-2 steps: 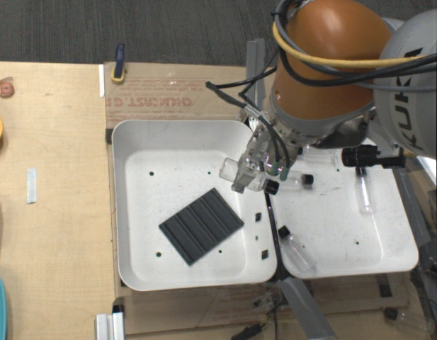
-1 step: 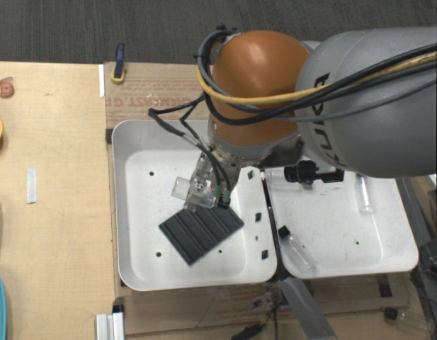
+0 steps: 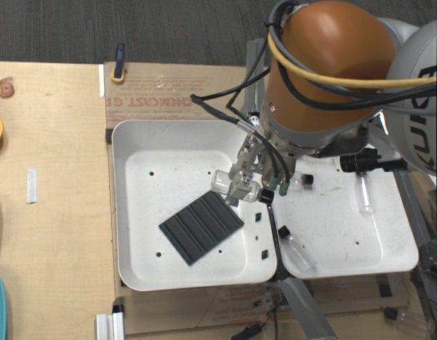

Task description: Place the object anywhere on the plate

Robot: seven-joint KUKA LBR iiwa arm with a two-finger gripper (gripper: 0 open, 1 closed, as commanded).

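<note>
Fingers of our gripper [image 3: 241,187] are pinching a small clear plastic cup [image 3: 223,181] just above the dark ribbed rectangular plate's [image 3: 201,227] far corner, left bin [image 3: 133,190], presumably positioning for release.

The ribbed plate [image 3: 201,227] looks matt dark plastic. Both white bins [image 3: 133,190] seem smooth, slightly glossy plastic. The tabletop [image 3: 48,154] appears pale matt wood. The arm's orange band [image 3: 324,62] shines glossy.
</note>
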